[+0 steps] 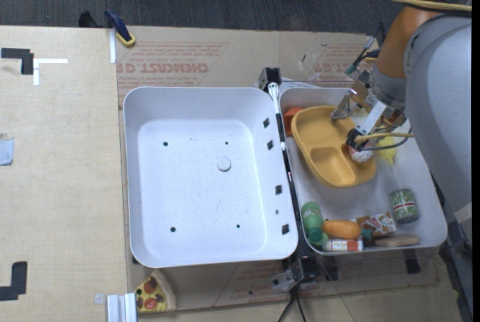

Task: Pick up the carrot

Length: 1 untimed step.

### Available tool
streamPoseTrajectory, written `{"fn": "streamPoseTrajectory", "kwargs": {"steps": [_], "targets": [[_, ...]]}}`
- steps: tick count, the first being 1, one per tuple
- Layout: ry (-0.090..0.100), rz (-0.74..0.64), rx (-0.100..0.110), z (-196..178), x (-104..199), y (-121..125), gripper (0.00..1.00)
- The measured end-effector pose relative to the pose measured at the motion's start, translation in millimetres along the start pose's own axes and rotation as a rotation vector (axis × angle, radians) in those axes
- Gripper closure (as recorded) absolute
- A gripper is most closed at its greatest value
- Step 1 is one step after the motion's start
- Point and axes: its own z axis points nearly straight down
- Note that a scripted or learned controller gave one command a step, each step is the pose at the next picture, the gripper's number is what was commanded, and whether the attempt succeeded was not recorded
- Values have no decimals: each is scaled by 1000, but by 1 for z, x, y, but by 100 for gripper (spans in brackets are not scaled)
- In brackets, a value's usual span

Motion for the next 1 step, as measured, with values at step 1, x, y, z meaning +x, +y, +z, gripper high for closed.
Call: {"fn": "streamPoseTrajectory", "kwargs": {"steps": [1], "targets": [[7, 128, -1, 0, -48, -65, 0]]}}
